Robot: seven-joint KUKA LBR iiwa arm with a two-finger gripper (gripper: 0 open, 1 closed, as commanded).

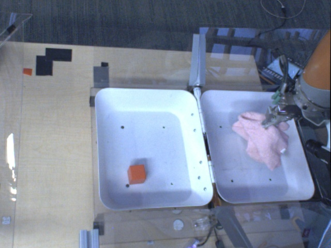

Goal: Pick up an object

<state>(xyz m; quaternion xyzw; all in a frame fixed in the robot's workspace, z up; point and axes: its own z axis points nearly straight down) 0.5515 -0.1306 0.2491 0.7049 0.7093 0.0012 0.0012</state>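
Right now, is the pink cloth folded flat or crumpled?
Crumpled: the cloth lies in an uneven, wrinkled heap in the right bin.

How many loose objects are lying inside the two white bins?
2. An orange block lies in the left bin, near its front-left corner. A pink cloth lies in the right bin; it may hide something beneath.

Bench [51, 154]: light wood top, lying under both bins.
Left bin [106, 138]: white, shallow, sitting on the bench at the middle.
Right bin [295, 187]: white, sitting just beside the left bin, their edges meeting.
Black marks [51, 60]: lying flat near the far left corner.
Orange square [27, 72]: sitting just left of the black marks.
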